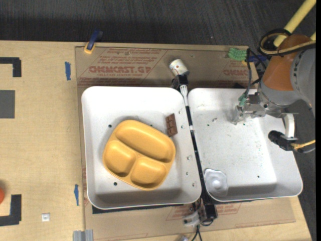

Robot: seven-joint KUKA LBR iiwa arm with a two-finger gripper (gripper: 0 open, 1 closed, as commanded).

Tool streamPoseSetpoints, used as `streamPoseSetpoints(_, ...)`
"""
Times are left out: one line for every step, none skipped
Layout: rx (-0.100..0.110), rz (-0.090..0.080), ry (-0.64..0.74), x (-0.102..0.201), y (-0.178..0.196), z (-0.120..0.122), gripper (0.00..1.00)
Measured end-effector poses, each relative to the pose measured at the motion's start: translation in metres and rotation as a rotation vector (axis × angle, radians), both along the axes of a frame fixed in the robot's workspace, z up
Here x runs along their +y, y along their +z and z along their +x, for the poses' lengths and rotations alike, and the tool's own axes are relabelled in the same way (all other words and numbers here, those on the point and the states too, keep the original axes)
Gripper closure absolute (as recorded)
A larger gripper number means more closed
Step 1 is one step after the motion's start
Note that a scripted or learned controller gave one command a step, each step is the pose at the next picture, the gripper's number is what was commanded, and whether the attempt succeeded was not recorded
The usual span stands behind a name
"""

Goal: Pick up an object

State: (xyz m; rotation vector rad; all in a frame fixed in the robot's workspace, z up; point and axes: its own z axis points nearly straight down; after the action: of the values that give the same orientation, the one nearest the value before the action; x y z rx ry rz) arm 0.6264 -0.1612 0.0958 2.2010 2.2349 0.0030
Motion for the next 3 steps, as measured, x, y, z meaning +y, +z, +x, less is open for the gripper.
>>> streamPoseSetpoints(0.0, 0.0, 0.0, 0.0, 0.0, 0.0, 0.0)
streamPoseSetpoints(0.005, 0.003, -0.025, 0.047, -0.011, -0.058, 0.0)
streamPoseSetpoints(0.003, 0.001, -0.037, 0.001, -0.011, -0.031, 0.0)
